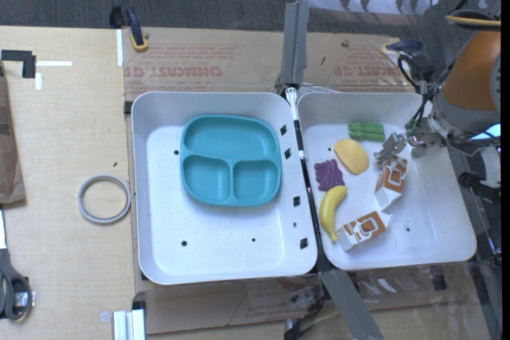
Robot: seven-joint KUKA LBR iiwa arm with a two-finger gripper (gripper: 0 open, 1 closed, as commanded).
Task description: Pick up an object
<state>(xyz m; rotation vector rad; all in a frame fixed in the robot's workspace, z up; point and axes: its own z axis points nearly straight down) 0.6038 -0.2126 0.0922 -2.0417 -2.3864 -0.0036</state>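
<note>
The right bin (446,247) holds several small items. A green piece (366,130) lies at the back, with a yellow lemon-like piece (351,156) in front of it. Purple grapes (327,173) and a yellow banana (331,207) lie toward the bin's left wall. Two orange-and-white cartons are here, one upright-tilted (392,180) and one flat near the front (364,228). My gripper (392,147) hangs low in the bin, just above the top of the tilted carton and right of the lemon-like piece. Nothing is visibly held.
The left bin (159,251) carries a teal divided plate (231,160). A grey divider post (292,44) rises between the bins at the back. A tape ring (104,198) and scissors (12,295) lie on the bench at left. The arm's orange band (472,72) hangs over the right bin's back right corner.
</note>
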